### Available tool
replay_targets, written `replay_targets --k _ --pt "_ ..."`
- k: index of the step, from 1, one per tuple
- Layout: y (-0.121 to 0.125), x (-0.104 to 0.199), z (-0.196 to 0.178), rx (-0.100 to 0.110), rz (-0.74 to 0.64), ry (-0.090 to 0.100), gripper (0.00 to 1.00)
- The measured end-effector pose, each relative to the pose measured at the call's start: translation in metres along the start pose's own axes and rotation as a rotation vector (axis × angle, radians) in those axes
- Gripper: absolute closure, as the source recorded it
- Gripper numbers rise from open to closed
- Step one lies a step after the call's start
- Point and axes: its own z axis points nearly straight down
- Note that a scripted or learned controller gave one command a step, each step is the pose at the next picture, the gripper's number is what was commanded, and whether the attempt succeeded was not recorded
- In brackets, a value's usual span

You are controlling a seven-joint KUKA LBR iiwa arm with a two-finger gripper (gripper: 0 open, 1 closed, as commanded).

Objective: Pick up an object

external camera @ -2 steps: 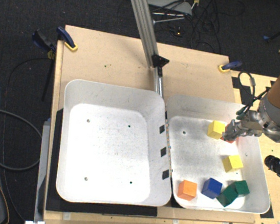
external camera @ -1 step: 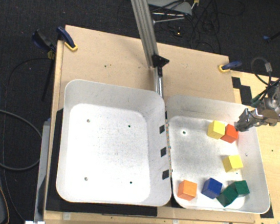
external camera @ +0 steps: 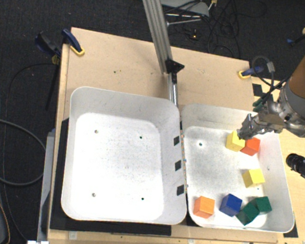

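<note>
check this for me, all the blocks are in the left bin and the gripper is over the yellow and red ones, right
Not quite: the camera view shows the blocks in the right bin, not the left. The rest stands: the gripper is over the yellow block and the red block.

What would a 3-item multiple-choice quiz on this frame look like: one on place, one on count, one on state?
1. Which bin holds the blocks?
A. left bin
B. right bin
C. both bins

2. How many yellow blocks are there?
A. one
B. two
C. four

3. Where is the tool?
A. low over the far end of the right bin
B. over the left bin
C. parked off the bench

Key:
1 B: every block lies in the right bin.
2 B: one yellow block sits by the red-orange block, and a second yellow block lies mid-bin.
3 A: the tool hangs just above the first yellow block at the bin's far end.
</note>
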Motion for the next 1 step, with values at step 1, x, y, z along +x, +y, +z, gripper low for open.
replay_targets --k 1 --pt "-0.002 0.0466 0.0055 0.003 0.0 0.0 1.0"
